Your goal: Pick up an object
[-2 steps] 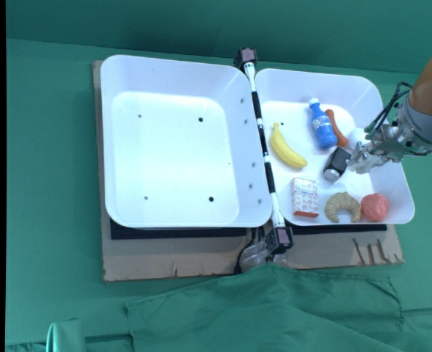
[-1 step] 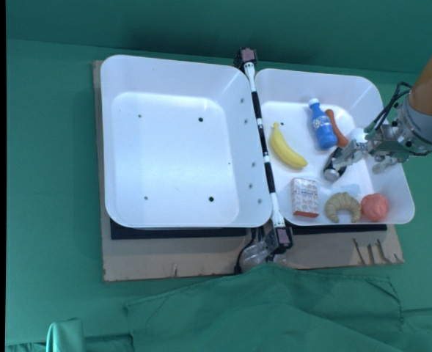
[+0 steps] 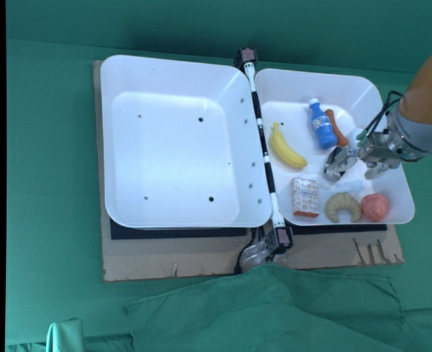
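The arm [image 3: 430, 101] comes in at three o'clock and is cut off by the frame edge, so only its orange band and grey wrist can be seen. The gripper [image 3: 340, 163] hangs low over the right bin [image 3: 373, 90], its dark tip above the bare floor near the bin's centre. Whether its jaws are open or shut cannot be told from this angle: the tip reads as one dark, shiny lump, and nothing can be seen held in it.

The things to pick all lie in the right bin. A banana [image 3: 287, 147] lies at nine o'clock from the gripper. A blue bottle [image 3: 321, 124] with a white cap lies at eleven o'clock; its label has pale marks too small to read. Just beside it an orange carrot [image 3: 337, 127] is partly hidden behind the gripper's body. A small carton [image 3: 305, 197] at seven o'clock carries red and white print that cannot be made out. A croissant [image 3: 343, 207] lies at six o'clock, and a pink ball [image 3: 375, 206] at five o'clock, near the bin's corner.

The left bin [image 3: 179, 141] shows a few small dark specks on its floor.

A green cloth [image 3: 274, 310] covers the near edge of the brown board [image 3: 164, 259] under the bins.
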Robot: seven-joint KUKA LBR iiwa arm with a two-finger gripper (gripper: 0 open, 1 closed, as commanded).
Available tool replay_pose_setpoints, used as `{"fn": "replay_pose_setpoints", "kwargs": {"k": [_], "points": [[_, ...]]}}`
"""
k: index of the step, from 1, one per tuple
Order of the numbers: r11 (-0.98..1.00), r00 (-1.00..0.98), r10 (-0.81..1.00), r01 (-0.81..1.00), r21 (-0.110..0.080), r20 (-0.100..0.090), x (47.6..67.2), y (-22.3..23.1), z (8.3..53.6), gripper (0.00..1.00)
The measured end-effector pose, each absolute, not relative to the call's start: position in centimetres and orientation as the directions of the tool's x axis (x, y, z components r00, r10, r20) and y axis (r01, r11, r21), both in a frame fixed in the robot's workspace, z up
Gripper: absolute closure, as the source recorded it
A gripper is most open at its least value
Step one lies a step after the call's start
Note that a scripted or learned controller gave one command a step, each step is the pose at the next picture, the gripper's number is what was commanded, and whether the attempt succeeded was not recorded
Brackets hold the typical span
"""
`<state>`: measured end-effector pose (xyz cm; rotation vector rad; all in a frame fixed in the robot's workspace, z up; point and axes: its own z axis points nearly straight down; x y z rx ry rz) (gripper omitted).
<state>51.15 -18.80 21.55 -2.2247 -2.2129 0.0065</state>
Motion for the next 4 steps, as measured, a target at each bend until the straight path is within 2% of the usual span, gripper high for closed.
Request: {"fn": "replay_pose_setpoints", "kwargs": {"k": [1,2,3,4], "points": [[-0.005,0.005,1.000,1.000,-0.002,-0.001,51.2,-18.8,21.7,0.00],[-0.009,0.009,1.000,1.000,-0.001,-0.004,51.2,-19.0,22.7,1.00],[-0.009,0.009,1.000,1.000,-0.002,-0.003,51.2,-19.0,22.6,0.00],[0.003,-0.003,1.000,1.000,0.015,-0.003,47.9,-12.9,36.7,0.00]]}}
